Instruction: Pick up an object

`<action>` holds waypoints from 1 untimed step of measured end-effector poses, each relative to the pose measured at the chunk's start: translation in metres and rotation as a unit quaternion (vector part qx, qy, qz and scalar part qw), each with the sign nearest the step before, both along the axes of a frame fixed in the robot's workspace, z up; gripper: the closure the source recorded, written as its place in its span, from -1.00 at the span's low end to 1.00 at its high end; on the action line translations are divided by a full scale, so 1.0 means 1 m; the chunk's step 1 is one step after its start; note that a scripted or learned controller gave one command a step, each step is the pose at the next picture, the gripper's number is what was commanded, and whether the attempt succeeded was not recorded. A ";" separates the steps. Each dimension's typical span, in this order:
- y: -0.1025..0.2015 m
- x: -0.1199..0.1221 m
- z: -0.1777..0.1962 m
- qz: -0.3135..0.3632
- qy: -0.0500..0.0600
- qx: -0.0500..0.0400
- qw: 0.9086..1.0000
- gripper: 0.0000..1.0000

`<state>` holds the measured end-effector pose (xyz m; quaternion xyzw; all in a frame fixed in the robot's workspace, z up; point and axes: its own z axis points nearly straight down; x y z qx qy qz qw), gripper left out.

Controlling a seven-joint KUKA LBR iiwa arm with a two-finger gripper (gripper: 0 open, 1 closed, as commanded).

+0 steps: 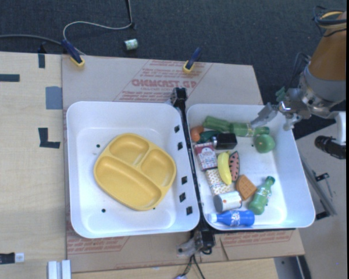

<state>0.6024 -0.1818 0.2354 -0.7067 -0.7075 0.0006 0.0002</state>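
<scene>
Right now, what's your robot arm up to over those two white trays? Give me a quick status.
Gripper hovering over right white bin's far edge, holding nothing visible. Round green toy apple lies nearest. Yellow divided plate alone in left white bin.

Toy foods and bottles (232, 173) clutter the right bin (291, 179).

Yellow tray (135, 171), white bins (81, 214)
</scene>
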 end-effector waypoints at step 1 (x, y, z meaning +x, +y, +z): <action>-0.030 -0.016 -0.149 0.000 -0.001 0.000 1.000 -1.00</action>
